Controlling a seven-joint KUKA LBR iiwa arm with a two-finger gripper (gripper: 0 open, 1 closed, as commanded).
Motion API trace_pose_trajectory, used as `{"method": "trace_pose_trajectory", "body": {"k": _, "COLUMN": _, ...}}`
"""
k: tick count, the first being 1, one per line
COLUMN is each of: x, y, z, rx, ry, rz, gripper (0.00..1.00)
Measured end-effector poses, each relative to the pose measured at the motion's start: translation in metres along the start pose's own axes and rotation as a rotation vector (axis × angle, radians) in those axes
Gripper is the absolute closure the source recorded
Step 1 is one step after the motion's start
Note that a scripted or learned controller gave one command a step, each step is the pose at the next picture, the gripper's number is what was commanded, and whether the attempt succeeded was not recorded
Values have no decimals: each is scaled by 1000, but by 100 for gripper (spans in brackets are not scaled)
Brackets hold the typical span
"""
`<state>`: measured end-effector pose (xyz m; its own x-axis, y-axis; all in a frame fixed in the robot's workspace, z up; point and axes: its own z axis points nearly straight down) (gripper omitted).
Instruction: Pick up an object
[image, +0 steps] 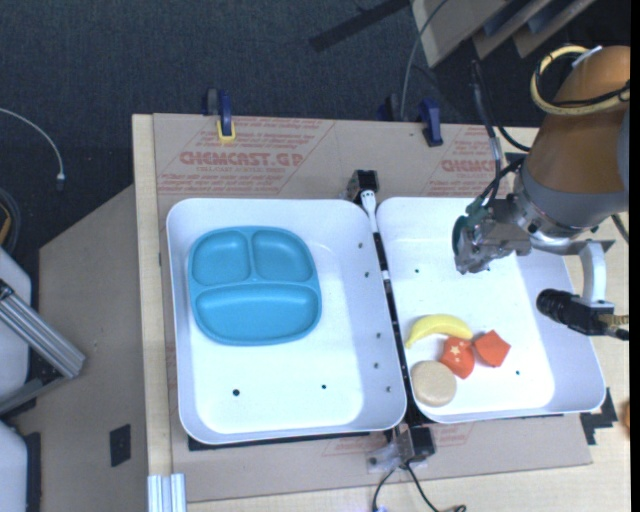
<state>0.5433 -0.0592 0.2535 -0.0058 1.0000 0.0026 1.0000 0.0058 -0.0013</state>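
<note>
Tan round piece (434, 383) beside banana (440, 328), 2 red items (474, 353), clustered for picking; gripper (472, 257) above them, finger state unclear.

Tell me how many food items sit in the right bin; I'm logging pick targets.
4, clustered at its near end: banana, two red pieces just right of it, tan round piece nearest the front. Nothing looks hidden.

Divided plate (256, 285) in left bin (190, 390); banana (438, 328) in right bin (560, 390).
</note>
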Motion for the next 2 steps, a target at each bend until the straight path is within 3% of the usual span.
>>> {"method": "trace_pose_trajectory", "body": {"k": 2, "x": 113, "y": 3, "z": 7, "rx": 2, "ry": 0, "rz": -1, "gripper": 100}}
